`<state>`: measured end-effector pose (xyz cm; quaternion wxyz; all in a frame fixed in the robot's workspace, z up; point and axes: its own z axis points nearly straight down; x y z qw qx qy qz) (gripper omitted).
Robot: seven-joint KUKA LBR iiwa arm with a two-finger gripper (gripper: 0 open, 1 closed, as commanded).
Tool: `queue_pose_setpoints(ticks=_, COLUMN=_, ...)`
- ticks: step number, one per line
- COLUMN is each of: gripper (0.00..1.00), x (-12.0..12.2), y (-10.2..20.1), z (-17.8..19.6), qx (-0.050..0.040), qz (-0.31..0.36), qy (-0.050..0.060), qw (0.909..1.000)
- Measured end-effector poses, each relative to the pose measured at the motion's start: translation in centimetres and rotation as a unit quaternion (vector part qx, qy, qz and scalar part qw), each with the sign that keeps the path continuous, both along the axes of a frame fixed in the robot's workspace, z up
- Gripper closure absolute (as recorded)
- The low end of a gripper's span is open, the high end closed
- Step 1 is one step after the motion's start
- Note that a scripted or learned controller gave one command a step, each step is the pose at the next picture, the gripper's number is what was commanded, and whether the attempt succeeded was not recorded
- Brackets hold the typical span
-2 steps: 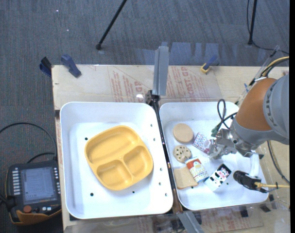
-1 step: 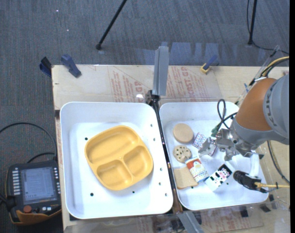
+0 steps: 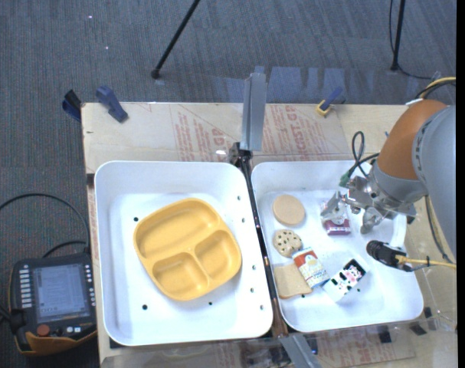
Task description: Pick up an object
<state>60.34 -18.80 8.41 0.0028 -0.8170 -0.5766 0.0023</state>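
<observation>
Down in the right bin (image 3: 385, 313) we see the gripper (image 3: 338, 215) low over a small dark-red item (image 3: 338, 228); we cannot tell whether it grips anything. Just left lie a tan disc (image 3: 289, 210) and a cookie (image 3: 287, 242), near the divider between the bins. Nearer the front edge sit a toast slice (image 3: 290, 281), a red carton (image 3: 312, 267) and a black-and-white block (image 3: 345, 279), close together. Bare white floor shows along this bin's back and front-right. We find the left bin (image 3: 117, 182) bearing a yellow tray (image 3: 188, 248), with open margin all round.
</observation>
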Motion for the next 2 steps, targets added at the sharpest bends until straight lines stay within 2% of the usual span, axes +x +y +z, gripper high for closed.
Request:
queue_pose_setpoints(ticks=1, gripper=1.0, x=0.0, y=0.2, z=0.6, qx=0.0008, qz=0.003, qy=0.004, qw=1.0)
queue_pose_setpoints(ticks=2, gripper=1.0, x=2.3, y=3.7, z=10.9, qx=-0.0001, qz=0.074, qy=-0.001, qw=0.9973)
